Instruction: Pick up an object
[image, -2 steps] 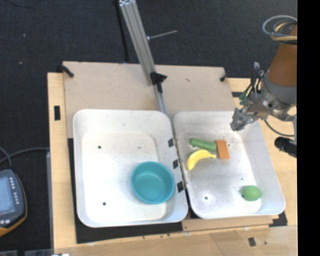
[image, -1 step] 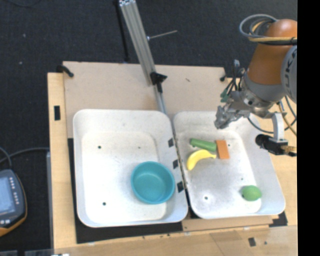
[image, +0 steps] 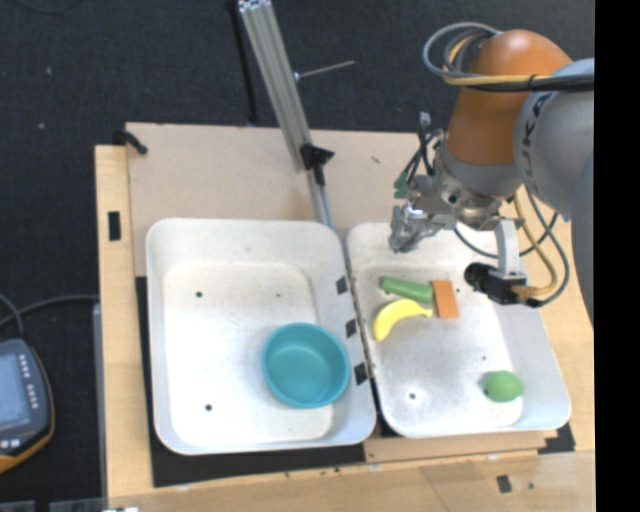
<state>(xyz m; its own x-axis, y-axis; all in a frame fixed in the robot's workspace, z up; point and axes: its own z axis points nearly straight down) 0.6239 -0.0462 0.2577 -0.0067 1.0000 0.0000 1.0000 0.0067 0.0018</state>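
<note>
Overhead, the grey arm (image: 545, 120) with its orange band reaches in from the right, and its hand (image: 408, 232) hangs over the far left corner of the right bin (image: 530, 350). Whether the hand is wide or narrow cannot be told from this slant (it reads as a small dark-grey cluster against the white rim), and nothing shows between its tips.

Several things lie in the right bin. A green stick-like piece (image: 404, 288) lies just below the hand, with an orange block (image: 444, 299) touching its right end. A yellow banana (image: 398, 317) curves just beneath those two, near the bin's left wall. A small green ball (image: 501, 385) sits well apart from them, toward the near right corner. A black part of the arm's cabling (image: 495, 281) hangs over the bin's right side.

The left bin (image: 200, 260) holds a blue bowl (image: 305, 364), upright, in its near right part.

Both bins rest side by side, touching, on the pale counter (image: 200, 170). A metal pole (image: 285, 100) slants up from behind the bins.
</note>
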